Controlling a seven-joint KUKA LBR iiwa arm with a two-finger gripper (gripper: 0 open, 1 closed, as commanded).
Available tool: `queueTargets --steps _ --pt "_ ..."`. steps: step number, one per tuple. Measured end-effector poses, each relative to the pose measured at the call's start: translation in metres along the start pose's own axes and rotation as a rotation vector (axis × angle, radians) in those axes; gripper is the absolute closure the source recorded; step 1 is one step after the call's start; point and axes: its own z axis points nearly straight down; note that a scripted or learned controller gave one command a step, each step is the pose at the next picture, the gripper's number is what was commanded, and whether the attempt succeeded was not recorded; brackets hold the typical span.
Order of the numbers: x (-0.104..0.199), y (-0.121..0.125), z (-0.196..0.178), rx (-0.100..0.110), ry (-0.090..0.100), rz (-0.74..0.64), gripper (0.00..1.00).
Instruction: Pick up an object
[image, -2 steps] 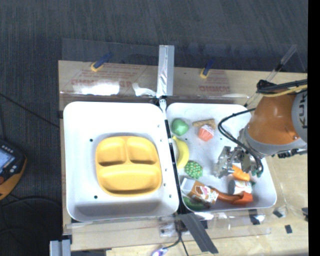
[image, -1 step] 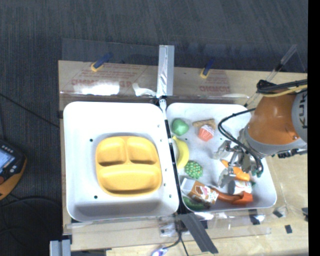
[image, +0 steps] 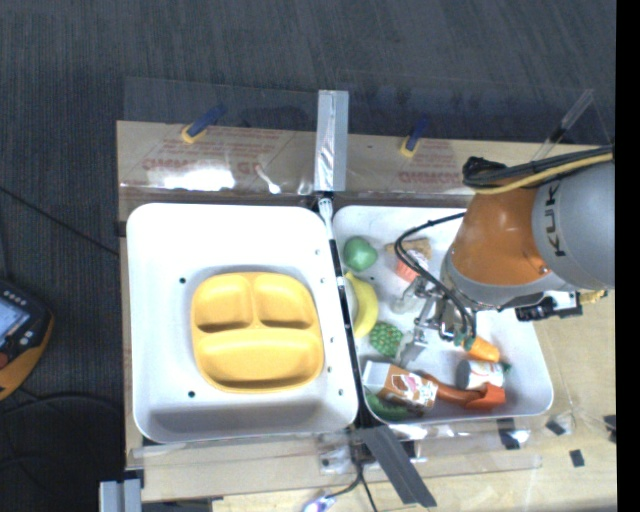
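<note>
1. The green ball (image: 387, 339) lies low in the right bin (image: 535, 345), against the banana (image: 362, 305).
2. It sits just left of the gripper (image: 428, 328), slightly below it.
3. The banana's long axis runs up the bin's left wall.
4. Nothing shows between the gripper's fingers; whether they are spread, I can't tell.
5. The yellow tray (image: 258, 328) fills the left bin (image: 160, 250).

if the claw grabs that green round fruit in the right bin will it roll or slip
The green round fruit looks smooth and nearly spherical, so it would probably roll if nudged. It lies close to the bin's corner and the banana, which may check it. Its rounded sides might slip from a two-finger pinch.
</note>
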Motion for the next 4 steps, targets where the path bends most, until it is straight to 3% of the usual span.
queueTargets --steps 1,2,3,4 --pt "-0.096 0.022 0.002 -0.002 -0.002 -0.205 0.00" --pt "-0.070 -0.016 0.002 -0.002 0.000 -0.322 0.00" --pt "0.012 -0.052 0.000 -0.004 0.002 -0.282 0.00" --pt "-0.081 -0.001 -0.001 -0.005 0.010 -0.371 0.00"
